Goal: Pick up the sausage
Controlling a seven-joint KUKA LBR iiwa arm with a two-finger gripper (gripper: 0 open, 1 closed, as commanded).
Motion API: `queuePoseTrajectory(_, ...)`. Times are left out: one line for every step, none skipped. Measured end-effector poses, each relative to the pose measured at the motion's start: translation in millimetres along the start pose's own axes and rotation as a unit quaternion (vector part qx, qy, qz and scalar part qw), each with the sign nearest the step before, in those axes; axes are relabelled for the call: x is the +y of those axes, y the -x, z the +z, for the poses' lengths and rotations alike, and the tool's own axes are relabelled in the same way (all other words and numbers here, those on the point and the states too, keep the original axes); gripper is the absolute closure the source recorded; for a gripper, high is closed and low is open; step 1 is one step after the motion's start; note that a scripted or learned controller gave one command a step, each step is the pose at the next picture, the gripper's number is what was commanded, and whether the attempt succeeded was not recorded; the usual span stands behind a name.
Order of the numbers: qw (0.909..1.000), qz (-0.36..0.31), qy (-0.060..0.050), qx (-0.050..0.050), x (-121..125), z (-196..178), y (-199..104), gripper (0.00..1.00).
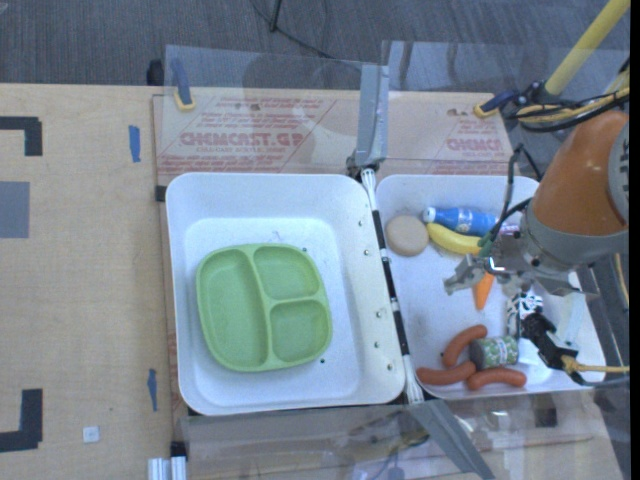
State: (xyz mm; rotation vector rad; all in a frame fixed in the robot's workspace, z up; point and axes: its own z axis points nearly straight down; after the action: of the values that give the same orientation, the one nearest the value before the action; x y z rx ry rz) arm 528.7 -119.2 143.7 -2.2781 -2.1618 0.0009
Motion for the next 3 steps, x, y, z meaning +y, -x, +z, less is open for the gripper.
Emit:
queuePoseTrajectory(0.9933, -0.116, -0.001, 0.001, -49.7, 35.8, 4.3, 0.0)
queuePoseTrajectory(0.9936, -0.113, 0.001, 0.0, -49.0, 26.0, 6.3, 1.0)
queuePoseTrajectory(0.9936, -0.113, 0.001, 0.0, -49.0, 26.0, 6.2, 0.0)
